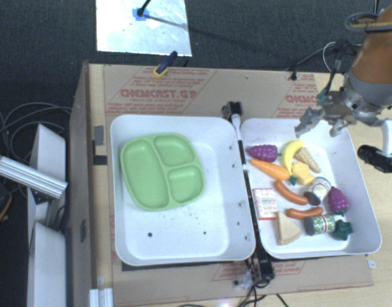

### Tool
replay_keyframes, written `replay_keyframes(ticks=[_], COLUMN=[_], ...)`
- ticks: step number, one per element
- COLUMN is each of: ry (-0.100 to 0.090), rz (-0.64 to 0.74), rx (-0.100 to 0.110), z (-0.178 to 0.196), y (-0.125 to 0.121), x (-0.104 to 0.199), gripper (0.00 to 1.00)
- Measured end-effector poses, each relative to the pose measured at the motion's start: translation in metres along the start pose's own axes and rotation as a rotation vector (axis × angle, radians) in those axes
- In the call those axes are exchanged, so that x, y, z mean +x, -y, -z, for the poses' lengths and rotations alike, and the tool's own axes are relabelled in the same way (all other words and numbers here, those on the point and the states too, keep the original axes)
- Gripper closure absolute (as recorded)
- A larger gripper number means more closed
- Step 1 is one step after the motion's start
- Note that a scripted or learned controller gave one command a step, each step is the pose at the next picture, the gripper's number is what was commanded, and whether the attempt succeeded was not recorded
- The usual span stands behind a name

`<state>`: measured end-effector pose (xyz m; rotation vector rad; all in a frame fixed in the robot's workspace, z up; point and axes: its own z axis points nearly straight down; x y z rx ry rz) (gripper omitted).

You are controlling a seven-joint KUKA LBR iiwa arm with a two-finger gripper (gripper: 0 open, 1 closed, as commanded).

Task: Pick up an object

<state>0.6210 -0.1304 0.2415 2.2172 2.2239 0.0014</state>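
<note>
Gripper (321, 123) hangs over far edge of right bin (365, 190); we see fingers spread, nothing between them. Arm (375, 62) enters from right. In right bin we count toys: grapes (263, 152) just beside carrot (270, 169); banana (290, 152) near gripper but apart from it; sausage (290, 193); second sausage (303, 213); sandwich wedge (287, 228); card (265, 203); second grapes (337, 200). Left bin (138, 242) bears green tray (162, 170).
</note>
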Motion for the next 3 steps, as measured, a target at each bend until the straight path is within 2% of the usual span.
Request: replay_keyframes(ticks=[1,2,3], ry=[0.001,0.000,0.000], rz=[-0.001,-0.002,0.000], rx=[-0.002,0.002,-0.001], z=[-0.139,-0.158,-0.147], y=[0.019,0.057,0.056], x=[0.016,0.035,0.035], gripper=[0.00,0.00,1.00])
